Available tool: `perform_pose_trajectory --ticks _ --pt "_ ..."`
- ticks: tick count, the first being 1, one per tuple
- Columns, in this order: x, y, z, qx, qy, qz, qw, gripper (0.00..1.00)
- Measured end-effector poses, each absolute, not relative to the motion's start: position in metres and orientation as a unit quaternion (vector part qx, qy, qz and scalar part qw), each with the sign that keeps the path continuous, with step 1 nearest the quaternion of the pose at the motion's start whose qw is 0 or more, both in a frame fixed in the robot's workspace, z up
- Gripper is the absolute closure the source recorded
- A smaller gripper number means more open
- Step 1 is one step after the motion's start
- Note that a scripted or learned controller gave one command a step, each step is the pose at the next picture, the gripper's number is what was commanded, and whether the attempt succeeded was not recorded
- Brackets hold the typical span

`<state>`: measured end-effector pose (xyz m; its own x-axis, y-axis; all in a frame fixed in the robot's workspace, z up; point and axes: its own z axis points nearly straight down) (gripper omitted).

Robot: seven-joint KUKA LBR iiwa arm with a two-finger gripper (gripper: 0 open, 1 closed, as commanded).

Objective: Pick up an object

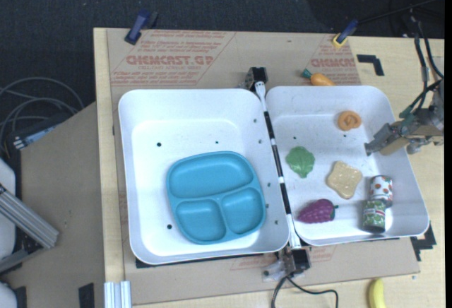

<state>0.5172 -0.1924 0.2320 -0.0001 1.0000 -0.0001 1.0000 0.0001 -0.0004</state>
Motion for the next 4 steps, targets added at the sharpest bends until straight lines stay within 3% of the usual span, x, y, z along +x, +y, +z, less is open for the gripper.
perform_pose_trajectory --ticks 1,2,3,4 --pt "0.559 -0.188 0.139 -0.707 -0.707 0.0005 0.001 0.00" --pt "0.651 -0.151 0.085 -0.706 -0.708 -0.0012 -0.001 0.00" --pt "0.663 -0.175 0.086 -0.706 -0.708 -0.0007 0.003 0.00" --pt "0.668 -0.195 0.085 -0.704 -0.710 -0.0055 0.016 0.00"
